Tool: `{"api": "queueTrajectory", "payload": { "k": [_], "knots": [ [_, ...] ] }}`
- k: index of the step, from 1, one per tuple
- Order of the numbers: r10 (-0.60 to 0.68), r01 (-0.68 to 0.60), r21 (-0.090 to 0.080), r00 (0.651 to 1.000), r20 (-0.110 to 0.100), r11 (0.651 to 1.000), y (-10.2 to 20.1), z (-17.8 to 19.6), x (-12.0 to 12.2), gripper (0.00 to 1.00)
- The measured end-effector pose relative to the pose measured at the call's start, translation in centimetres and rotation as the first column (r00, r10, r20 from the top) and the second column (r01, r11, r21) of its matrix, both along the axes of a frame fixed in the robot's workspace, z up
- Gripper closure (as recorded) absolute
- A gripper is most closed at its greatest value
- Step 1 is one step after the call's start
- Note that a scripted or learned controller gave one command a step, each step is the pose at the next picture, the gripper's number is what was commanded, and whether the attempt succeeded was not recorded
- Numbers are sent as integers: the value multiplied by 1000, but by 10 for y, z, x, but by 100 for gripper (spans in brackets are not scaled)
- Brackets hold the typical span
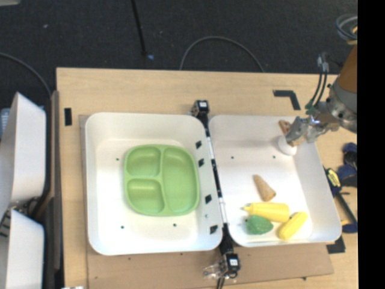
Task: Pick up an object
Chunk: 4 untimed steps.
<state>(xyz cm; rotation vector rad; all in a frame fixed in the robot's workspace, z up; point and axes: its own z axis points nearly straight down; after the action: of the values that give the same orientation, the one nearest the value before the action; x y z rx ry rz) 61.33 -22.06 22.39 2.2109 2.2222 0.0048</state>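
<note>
Light wooden table (150,89) seen from above at a slant, against a dark floor (90,23) crossed by black cables. Two shallow white bins rest directly on it, side by side and touching along their inner edges: left bin (96,179) and right bin (240,137). Black clips (200,108) sit at both ends of the seam between them.
</note>
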Motion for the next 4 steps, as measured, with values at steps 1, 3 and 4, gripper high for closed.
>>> {"api": "queueTrajectory", "payload": {
  "k": [1,3,4],
  "knots": [
    [0,0,2,1000,-5,1000,43,8,-9,100],
    [2,-2,4,1000,-6,1000,149,22,-20,100],
    [2,-2,4,1000,-7,1000,206,31,-26,100]
  ]
}}
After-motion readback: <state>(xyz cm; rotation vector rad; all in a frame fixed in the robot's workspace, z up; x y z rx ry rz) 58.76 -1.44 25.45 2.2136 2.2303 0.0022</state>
